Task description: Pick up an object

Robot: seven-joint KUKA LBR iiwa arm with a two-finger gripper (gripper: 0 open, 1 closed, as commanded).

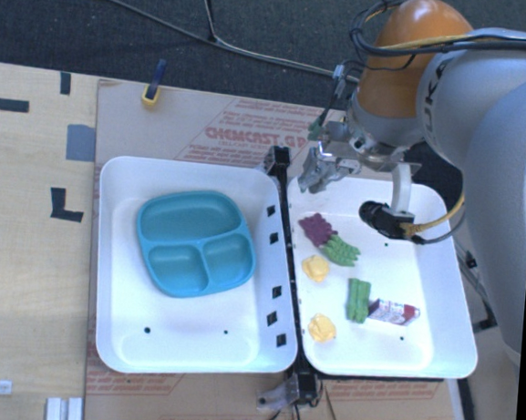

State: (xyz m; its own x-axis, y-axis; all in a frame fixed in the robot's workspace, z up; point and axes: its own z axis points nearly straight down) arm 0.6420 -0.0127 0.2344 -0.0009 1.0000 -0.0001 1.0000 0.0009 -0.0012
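Camera view: my gripper (319, 175) hangs over the right bin's (433, 357) far-left corner, fingers apart, nothing in them. Toys lie nearby: purple piece (315, 226), green piece (340, 251), yellow piece (316, 268). Risk as I judge it: clipping the bin wall or pinching two toys together. Fingertips blur, wrist hides the far rim.

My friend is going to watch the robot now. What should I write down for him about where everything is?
Gripper: hovering over the far corner of the right white bin, next to the divider; cannot tell whether the jaws are open, nothing seen held.
Right bin: purple toy, green leafy toy, two yellow pieces, green stick-shaped piece, small red and white packet.
Left white bin: blue divided plastic plate.
Done: nothing picked yet.
Left: grab one object and lift it.
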